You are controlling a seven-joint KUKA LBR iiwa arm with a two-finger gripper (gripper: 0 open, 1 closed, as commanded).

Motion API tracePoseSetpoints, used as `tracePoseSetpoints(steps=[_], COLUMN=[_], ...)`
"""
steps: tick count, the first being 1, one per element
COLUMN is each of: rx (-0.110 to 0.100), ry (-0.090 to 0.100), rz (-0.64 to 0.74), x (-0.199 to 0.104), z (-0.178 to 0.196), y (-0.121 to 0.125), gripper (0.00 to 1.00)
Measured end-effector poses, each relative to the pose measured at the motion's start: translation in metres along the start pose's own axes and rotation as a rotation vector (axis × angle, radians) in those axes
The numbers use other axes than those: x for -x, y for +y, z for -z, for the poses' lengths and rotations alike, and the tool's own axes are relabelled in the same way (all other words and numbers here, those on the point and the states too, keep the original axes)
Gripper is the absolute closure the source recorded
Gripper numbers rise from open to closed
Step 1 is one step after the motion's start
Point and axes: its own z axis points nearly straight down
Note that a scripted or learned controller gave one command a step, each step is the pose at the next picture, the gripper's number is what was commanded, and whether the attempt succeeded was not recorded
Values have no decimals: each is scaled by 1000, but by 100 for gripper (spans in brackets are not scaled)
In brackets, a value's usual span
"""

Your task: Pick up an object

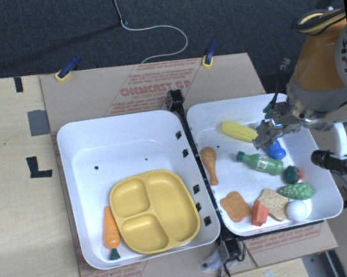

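**Camera view: gripper low over the right bin's toy food**

Camera view looks down on two white bins side by side. The left bin (73,156) bears a yellow divided plate (153,210) with a toy carrot (110,231) just beside it. The right bin (331,208) holds the smaller clutter: a corn cob (238,131), a green bottle (261,162), a drumstick (210,163), a blue piece (277,150), a leafy green piece (296,191), toast (275,203) and a white egg (297,211).

The gripper (268,132) hangs between the corn cob and the blue piece, near both; I cannot tell how its jaws stand or whether anything is in them.

The corn cob looks the likeliest pick. It is probably light, hollow plastic, stiff and smooth, so apt to roll or squirt out. Gripping across its middle, square to its long axis, seems safest.
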Motion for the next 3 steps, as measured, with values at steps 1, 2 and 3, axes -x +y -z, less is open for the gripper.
tracePoseSetpoints(steps=[1, 2, 3], rx=[-4, -7, -8], ry=[1, 3, 3], rz=[0, 5, 5], x=[0, -57, -115], z=[16, 9, 17], y=[1, -5, -21], gripper=[100, 100, 100])
